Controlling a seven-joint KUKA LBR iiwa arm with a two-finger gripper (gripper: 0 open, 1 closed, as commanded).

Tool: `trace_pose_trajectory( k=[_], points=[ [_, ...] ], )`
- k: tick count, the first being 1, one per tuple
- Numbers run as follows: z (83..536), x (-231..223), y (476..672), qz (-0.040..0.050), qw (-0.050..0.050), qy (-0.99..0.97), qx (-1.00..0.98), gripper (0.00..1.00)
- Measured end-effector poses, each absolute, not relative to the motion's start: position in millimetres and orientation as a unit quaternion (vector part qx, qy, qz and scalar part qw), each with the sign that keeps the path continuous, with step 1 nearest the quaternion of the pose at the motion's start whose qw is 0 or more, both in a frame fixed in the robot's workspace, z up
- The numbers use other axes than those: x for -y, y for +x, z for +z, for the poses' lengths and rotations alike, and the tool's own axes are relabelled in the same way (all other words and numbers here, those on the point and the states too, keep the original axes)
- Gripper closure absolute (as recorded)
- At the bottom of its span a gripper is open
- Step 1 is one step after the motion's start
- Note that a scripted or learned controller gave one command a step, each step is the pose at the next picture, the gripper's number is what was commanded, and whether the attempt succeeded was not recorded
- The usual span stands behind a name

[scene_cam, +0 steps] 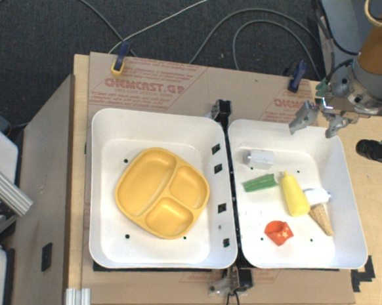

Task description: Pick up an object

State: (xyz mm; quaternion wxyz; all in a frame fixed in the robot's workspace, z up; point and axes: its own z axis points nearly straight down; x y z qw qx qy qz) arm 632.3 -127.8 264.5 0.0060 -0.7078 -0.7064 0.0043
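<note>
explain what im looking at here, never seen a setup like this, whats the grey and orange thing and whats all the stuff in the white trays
One camera fixed above a bench looks down at a slant. The grey and orange thing at the upper right is a robot arm; its gripper, two fingers spread open, hangs above the far rim of the right bin and holds nothing. Its job is to pick up an object.

The left bin holds a yellow divided plate. The right bin holds small toy-like items: a grey-white block, a green piece, a yellow bottle shape, a red piece, and an ice cream cone with a white piece at its top. Both bins sit on a cardboard sheet.
</note>
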Motion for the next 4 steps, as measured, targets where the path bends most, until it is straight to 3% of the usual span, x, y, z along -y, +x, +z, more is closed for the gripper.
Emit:
trace_pose_trajectory(
  k=[1,4],
  points=[
    [272.7,127.3,634.4,0.0,0.001,-0.707,0.707,0.0],
    [111.5,125.7,636.1,-0.0003,0.001,-0.707,0.707,0.0]
  ],
)
